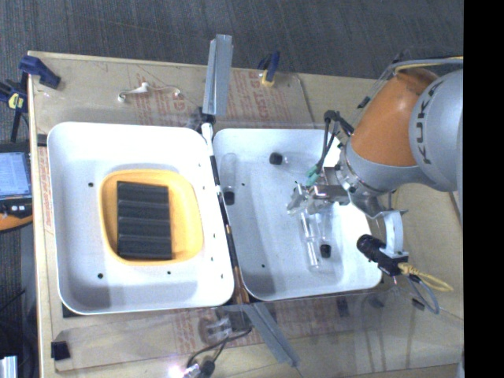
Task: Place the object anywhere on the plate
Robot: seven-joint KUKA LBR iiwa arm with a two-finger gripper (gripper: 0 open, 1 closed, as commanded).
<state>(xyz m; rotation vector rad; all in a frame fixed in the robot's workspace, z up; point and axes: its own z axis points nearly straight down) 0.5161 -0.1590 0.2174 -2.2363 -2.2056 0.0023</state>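
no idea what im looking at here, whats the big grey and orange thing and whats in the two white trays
The grey and orange thing is a robot arm, reaching in from the right. The one camera sits above the bench and looks down at a slant. At the arm's end is a two-finger gripper, its clear fingers pointing into the right bin. Nothing is visible between them. A small dark object lies near that bin's top edge, apart from the gripper. The left bin holds a yellow plate with a dark ridged block lying on it. Clamps and cables sit around the wooden bench.
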